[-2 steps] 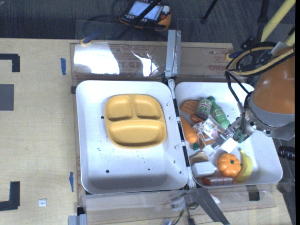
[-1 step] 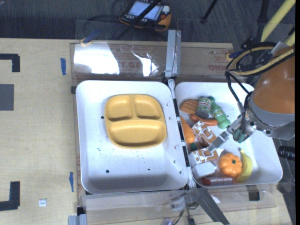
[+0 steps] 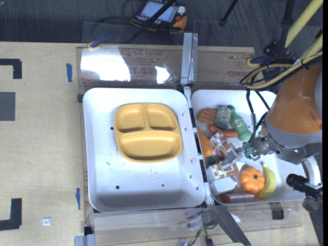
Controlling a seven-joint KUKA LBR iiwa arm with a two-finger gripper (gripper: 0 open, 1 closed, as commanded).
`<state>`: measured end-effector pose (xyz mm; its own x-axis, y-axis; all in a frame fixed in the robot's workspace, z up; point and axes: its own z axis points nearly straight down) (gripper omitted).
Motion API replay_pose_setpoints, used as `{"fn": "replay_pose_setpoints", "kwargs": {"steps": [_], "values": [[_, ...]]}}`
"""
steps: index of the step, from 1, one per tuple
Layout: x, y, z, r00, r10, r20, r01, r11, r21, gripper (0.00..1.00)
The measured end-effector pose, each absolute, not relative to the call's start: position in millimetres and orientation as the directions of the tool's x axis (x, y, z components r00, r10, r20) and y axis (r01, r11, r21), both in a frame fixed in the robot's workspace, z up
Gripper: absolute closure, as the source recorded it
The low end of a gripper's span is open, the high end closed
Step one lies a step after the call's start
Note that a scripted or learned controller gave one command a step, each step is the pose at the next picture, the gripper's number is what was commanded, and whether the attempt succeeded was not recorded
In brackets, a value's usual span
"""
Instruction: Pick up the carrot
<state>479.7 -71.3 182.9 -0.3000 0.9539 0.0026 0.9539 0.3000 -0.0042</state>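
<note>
One gripper [image 3: 254,148] hangs low over the right bin [image 3: 287,199], at the end of a grey arm with an orange band [image 3: 294,104] that reaches in from the right. Its tip is small and blurred against the clutter, so whether it is spread or closed on anything cannot be told.

Just left of the tip lies a patterned white carton [image 3: 224,150], and beyond that the carrot [image 3: 205,145] — a narrow orange shape lying along the bin's left wall, partly covered by the carton. A green bottle [image 3: 239,125] and a dark-labelled can [image 3: 223,117] sit toward the back, with a brown bun-like item [image 3: 206,116] beside them. Nearer the front are a small orange pumpkin [image 3: 251,179] touching a yellow banana [image 3: 269,181], and a red marker [image 3: 238,198] along the front edge.

The arm's bulk hides the bin's right side. The left bin [image 3: 102,183] holds a yellow divided plate [image 3: 148,131], with bare white floor around it. Both bins rest on a pale wooden bench [image 3: 38,152] marked with black and blue tape — dark carpet, cables and a handheld controller [image 3: 158,13] lie behind.
</note>
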Motion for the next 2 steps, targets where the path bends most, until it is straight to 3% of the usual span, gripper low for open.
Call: {"fn": "replay_pose_setpoints", "kwargs": {"steps": [1, 2], "values": [[483.0, -131, 129, -0.303, 0.953, -0.005, 0.953, 0.303, 0.008, 0.00], [498.1, -162, 113, -0.401, 0.916, -0.021, 0.915, 0.401, 0.046, 0.00]]}}
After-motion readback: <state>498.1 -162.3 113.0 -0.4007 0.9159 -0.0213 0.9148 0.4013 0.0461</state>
